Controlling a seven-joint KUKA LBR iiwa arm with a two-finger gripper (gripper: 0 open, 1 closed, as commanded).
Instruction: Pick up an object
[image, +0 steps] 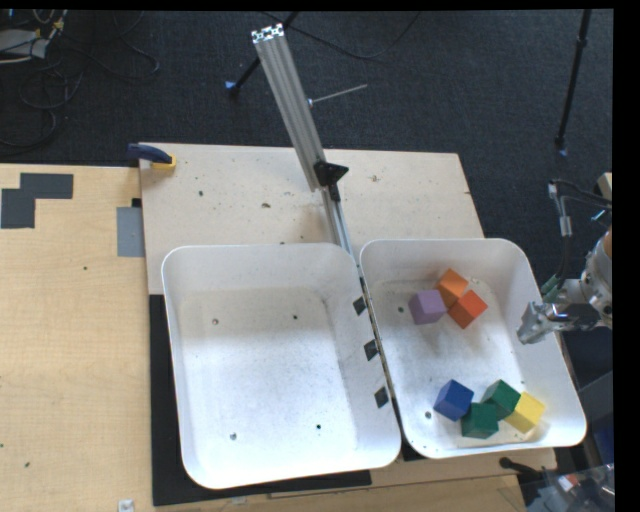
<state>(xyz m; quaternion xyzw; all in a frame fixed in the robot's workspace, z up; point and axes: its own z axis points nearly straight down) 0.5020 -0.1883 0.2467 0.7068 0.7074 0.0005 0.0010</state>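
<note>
Caption: I am holding the arm at the right bin's outer rim, with no object yet taken.

Detail: Nearest the camera, I am seeing a cluster in the right white plastic bin (560, 425): a blue cube (453, 398), two dark green blocks (490, 410) and a yellow cube (527, 411), touching or just beside one another. Further back, a purple cube (427, 306) is touching two orange cubes (460, 297). The metal two-finger gripper (535, 322) is hovering over the right rim, holding nothing; I cannot tell how far it is parted. I am judging the cubes light, rigid and smooth; the blue one offers free flat sides. The left white bin (190, 270) lies beyond.
</note>
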